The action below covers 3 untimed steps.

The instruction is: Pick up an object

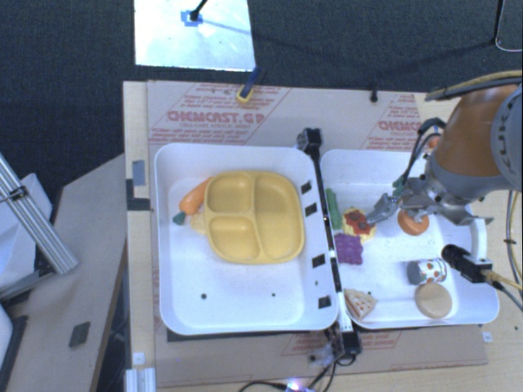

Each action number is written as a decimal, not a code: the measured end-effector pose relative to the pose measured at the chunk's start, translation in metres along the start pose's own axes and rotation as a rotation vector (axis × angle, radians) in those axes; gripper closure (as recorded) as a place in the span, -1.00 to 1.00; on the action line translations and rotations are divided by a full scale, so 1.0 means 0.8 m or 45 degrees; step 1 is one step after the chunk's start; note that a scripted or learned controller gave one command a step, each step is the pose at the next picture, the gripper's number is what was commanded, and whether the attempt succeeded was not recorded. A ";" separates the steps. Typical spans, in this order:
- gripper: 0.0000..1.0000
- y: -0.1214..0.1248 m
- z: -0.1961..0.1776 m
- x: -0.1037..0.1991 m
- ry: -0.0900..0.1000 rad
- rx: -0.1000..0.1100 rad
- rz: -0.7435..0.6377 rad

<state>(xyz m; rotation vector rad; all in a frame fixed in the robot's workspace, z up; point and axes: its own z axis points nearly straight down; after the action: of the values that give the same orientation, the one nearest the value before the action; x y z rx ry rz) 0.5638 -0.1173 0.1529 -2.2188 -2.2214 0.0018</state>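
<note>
Two white bins sit side by side on a brown bench (pixel 212 113). Left bin (pixel 245 300) has a yellow tray (pixel 249 216). Over the right bin (pixel 384 300), the gripper (pixel 391 207) hangs beside an orange toy (pixel 414 223). I cannot tell how wide it is open.

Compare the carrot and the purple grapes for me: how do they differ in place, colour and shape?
The carrot lies in the left bin, tucked against the yellow divided plate; the purple grapes lie in the right bin, near the divider. The carrot is orange, long and tapered, lying at a slant; the grapes are a squat, lumpy purple cluster. The grapes sit nearer the gripper than the carrot. Both look like toy food.
</note>
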 end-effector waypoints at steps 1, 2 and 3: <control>-1.00 0.005 0.054 -0.002 0.000 0.001 0.000; -1.00 0.009 0.081 -0.002 -0.001 -0.009 0.000; 1.00 0.012 0.065 -0.003 -0.002 -0.019 -0.001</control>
<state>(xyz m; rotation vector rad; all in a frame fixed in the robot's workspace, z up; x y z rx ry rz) 0.5730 -0.1194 0.1010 -2.2266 -2.2303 -0.0132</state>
